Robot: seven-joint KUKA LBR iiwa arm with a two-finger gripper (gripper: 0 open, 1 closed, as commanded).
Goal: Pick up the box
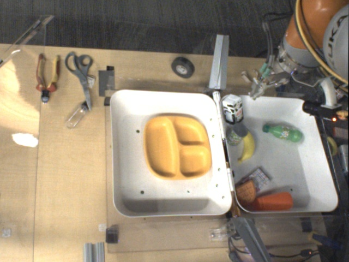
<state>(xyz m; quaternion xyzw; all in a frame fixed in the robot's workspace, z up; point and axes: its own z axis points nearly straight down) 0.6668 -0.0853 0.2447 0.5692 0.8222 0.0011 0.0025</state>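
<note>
At the near edge of the right-hand shallow white plastic bin, a smooth orange carrot-shaped cylinder is lying on its side, touching a brown woven-looking block, and just behind them the small flat cardboard box with dark printed panels is resting tilted on the bin floor, well apart from the two-finger metal gripper and below and slightly left of its fingertips in the camera view. Farther back, a curved yellow banana is lying beside a round clear-topped object, a glossy green plastic bottle is lying on its side to the right, and a white cylindrical can with black markings is standing in the bin's far left corner, near the fingers and just below-left of them. The gripper is hovering over the bin's far rim, holding nothing; its thin fingers look spread apart. Left of all this, the left-hand white bin is cradling a matte yellow rounded-square divided tray. Beyond the bins, on the pale wooden bench, grey-handled steel scissors, red-handled pliers and a dark tape roll are lying far to the fingers' left.
</note>
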